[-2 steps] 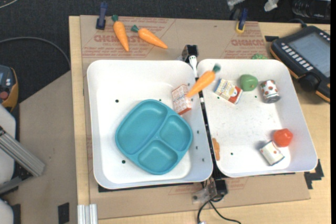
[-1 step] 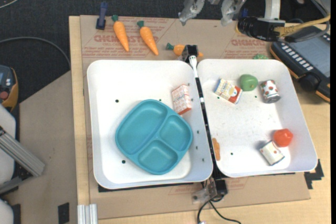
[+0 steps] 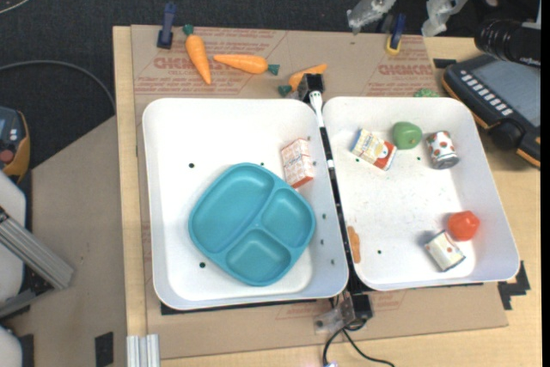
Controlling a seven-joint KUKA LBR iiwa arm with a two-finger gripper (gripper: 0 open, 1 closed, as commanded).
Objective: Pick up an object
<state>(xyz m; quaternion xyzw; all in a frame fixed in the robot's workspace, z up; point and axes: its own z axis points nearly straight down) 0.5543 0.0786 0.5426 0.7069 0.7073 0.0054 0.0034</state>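
My gripper (image 3: 404, 9) hangs high at the top right, above the bench's back edge and beyond the right bin (image 3: 490, 185). Its two fingers (image 3: 369, 4) are spread apart with nothing between them. In the right bin lie a small carton (image 3: 373, 149), a green ball (image 3: 406, 134), a spotted can (image 3: 443, 149), a red-orange toy (image 3: 464, 225) and a white box (image 3: 446, 250). The left bin (image 3: 163, 185) holds a teal divided plate (image 3: 251, 223) and a small milk carton (image 3: 297, 162).
Toy carrots (image 3: 198, 58) (image 3: 241, 63) lie on the cardboard behind the left bin, beside a blue clip (image 3: 165, 26). A small orange piece (image 3: 353, 244) rests on the seam between the bins. A black device (image 3: 503, 94) sits at the right edge.
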